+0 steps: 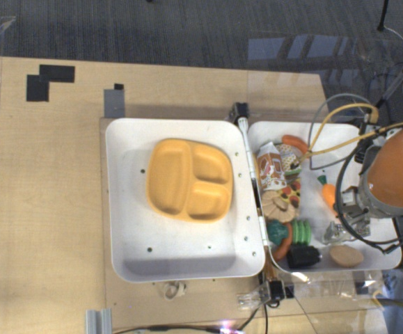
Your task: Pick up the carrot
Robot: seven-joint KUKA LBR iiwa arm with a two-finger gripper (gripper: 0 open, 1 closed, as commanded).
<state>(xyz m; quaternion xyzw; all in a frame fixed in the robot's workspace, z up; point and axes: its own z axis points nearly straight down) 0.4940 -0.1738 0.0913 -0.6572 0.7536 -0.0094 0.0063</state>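
Note:
The carrot is a small orange piece with a green tip. It lies in the right bin, right of the pile of toy food. My gripper hangs low over that bin, just below and slightly right of the carrot, under the grey wrist and orange band. Nothing shows as lifted by it. The arm covers the right part of this bin.
The left bin holds a yellow divided plate. The right bin also holds a red sausage, a printed carton, a green ribbed piece, a black block and a tan oval. Cables loop above the wrist.

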